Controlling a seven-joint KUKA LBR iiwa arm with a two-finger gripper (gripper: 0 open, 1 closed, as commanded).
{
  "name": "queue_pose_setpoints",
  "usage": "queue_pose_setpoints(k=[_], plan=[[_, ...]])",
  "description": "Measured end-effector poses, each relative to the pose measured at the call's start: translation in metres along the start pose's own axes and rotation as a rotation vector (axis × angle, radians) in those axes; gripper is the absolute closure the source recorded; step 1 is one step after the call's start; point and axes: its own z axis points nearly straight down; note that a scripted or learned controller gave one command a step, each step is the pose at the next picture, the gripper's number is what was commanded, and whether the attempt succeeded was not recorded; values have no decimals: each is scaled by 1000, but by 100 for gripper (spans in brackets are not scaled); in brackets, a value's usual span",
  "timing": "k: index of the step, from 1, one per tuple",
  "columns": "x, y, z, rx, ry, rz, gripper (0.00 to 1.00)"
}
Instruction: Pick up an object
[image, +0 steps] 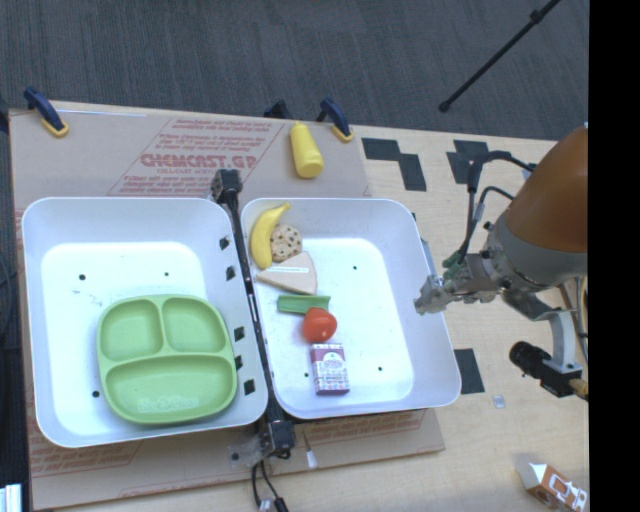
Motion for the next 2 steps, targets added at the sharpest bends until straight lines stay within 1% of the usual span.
queue_pose_setpoints(k=[1,2], plan=[[-12,-3,36,6,2,0,100],[14,-3,33,6,3,-2,100]])
